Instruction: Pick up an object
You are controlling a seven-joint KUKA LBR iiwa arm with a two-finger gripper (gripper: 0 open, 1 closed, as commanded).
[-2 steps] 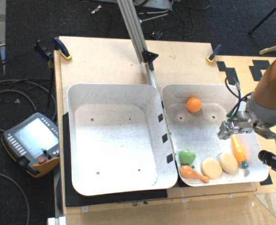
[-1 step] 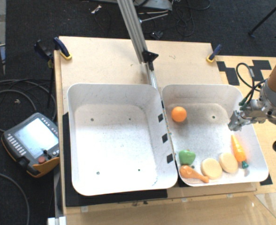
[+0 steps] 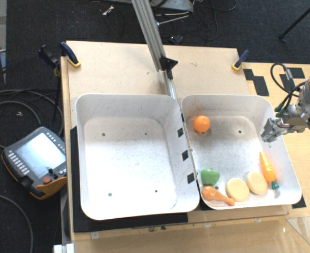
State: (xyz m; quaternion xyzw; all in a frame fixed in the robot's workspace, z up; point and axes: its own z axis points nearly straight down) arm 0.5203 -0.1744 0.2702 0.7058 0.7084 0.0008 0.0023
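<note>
My gripper (image 3: 269, 132) hangs over the right rim of the right bin (image 3: 226, 102), with nothing seen between its fingers. In that bin an orange ball (image 3: 201, 124) lies near the back left. Along the front lie a green piece (image 3: 210, 176), an orange drumstick-shaped toy (image 3: 216, 195) and two pale round slices (image 3: 238, 189) (image 3: 257, 183). An orange carrot (image 3: 268, 167) rests by the right wall, just below my gripper.
The left bin (image 3: 128, 154) sits beside the right one on the wooden bench. A metal pole (image 3: 151, 28) slants down to the bins' shared back edge. Clamps (image 3: 70, 54) (image 3: 240, 59) grip the bench's back corners. A teach pendant (image 3: 35, 161) lies on the floor at left.
</note>
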